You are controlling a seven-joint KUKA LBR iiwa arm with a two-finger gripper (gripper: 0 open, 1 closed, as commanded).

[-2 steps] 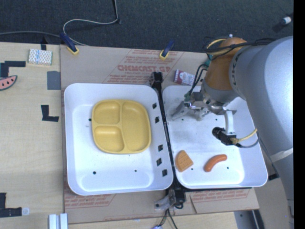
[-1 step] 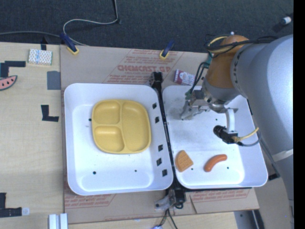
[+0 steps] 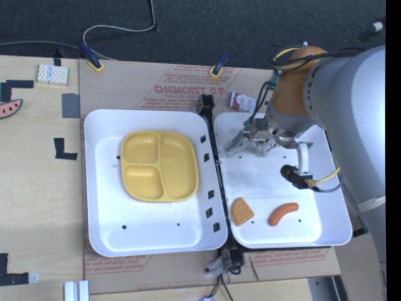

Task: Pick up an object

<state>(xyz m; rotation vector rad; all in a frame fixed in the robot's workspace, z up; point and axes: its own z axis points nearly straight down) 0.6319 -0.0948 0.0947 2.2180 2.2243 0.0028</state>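
Note:
My gripper (image 3: pixel 249 147) hangs over the upper left part of the right bin (image 3: pixel 326 231), just right of the divider between the bins. Its grey fingers (image 3: pixel 235 145) stand spread and open, with nothing between them. An orange hot dog sausage (image 3: pixel 283 214) lies near the front of the right bin. Beside it, on its left, a tan toast-like piece (image 3: pixel 241 211) rests on the bin floor. Both lie well in front of the gripper and apart from it. A yellow divided plate (image 3: pixel 159 166) lies in the left bin (image 3: pixel 106 231).
The grey arm with its orange band (image 3: pixel 294 89) covers the right bin's upper right corner. A black cable plug (image 3: pixel 296 176) hangs from the arm over the bin. A small packet (image 3: pixel 240 101) lies on the cardboard behind the bins. Clamps and cables sit along the back edge.

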